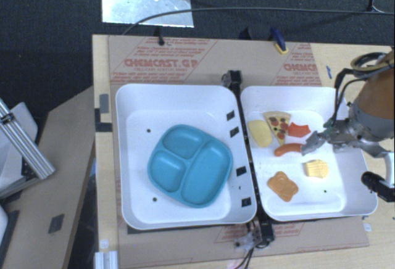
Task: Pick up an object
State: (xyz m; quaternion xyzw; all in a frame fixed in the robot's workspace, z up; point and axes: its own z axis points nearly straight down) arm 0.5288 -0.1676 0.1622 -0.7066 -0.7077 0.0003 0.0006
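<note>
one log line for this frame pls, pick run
phase: approach | gripper: over right bin, beside sausage, nothing seen held | items: pizza slice, yellow wedge | left bin: blue tray

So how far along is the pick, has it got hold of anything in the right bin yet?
Nothing looks picked up yet. The tool is low in the right bin, close to the red sausage and red piece, with no item seen between its tips. The pizza slice, yellow cracker and orange piece lie on the bin floor. Grasping and lifting are left.
</note>
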